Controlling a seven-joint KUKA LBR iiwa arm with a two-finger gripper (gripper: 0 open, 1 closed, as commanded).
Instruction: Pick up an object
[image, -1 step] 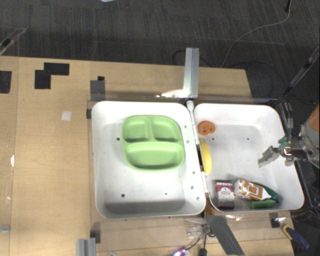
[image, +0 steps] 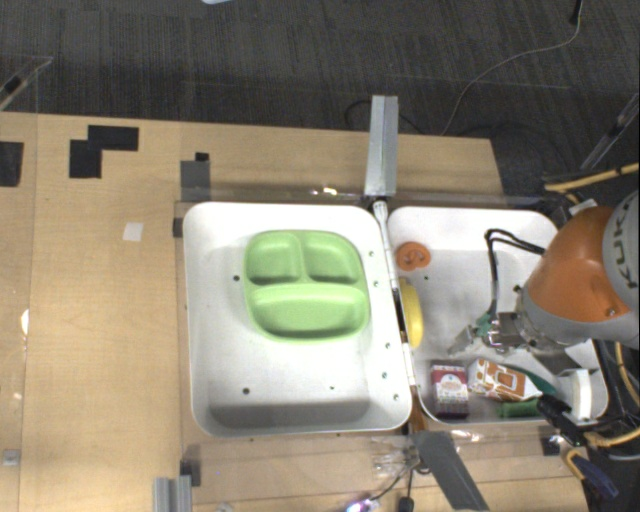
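Partly hidden: tool (image: 492, 335) fingertips | green tray (image: 304, 283) plain | cartons (image: 497, 379) under arm

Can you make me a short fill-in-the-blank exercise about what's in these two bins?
1. The green tray lies in the ____ bin.
2. The tray has ____ compartments.
3. The round orange disc lies in the right bin, near the ____ dividing the bins.
4. The yellow thing lies against the right bin's ____ wall.

Missing words: left; three; wall; left
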